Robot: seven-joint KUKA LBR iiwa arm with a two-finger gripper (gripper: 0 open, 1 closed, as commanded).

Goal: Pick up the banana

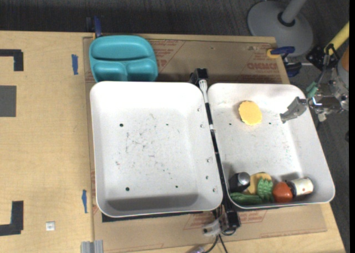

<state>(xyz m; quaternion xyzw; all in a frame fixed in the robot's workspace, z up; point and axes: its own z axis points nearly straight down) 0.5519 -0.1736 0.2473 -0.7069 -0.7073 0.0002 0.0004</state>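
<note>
Gripper [292, 110] sat at the right bin's [277, 146] upper right edge, hanging over the rim; couldn't tell if open or closed, too small/blurry. Banana [260, 182] lay way down in the near row of the right bin, jammed w/ other stuff: black round thing [240, 180] to its left, green item [249, 196] under/in front, red tomato-ish piece [282, 191] and a white cylinder [302, 186] to the right; well apart from the gripper. Yellow disc [250, 112] near the top of same bin, just left of the gripper. Left bin [150, 146] beside it; teal tray [123, 57] behind that.
</note>
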